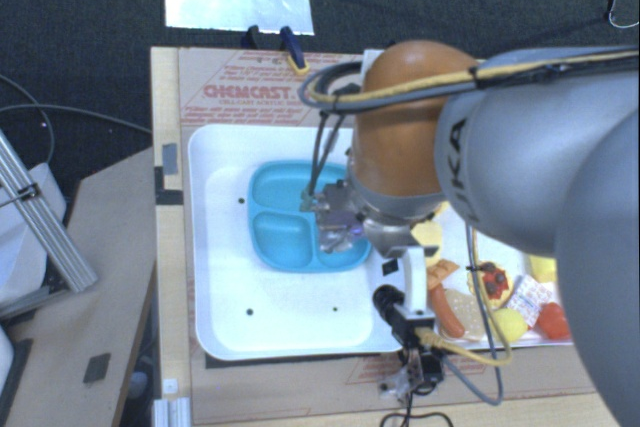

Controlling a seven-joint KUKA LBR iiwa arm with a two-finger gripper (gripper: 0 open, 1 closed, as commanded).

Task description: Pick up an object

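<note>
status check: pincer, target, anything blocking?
Pincer over blue divided tray in left bin. Grasp unconfirmed. Toy food piled in right bin, arm covering part.

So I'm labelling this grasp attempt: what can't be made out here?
- Jaws: hidden under the arm's wrist, over the blue tray.
- Tray's right part: covered by the wrist.
- Right bin: largely hidden by the arm.
- Toy food: small, partly covered, hard to identify.

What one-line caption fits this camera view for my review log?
KUKA arm's hand poised over a blue divided tray in the left white bin, toy food in the right bin.
</note>
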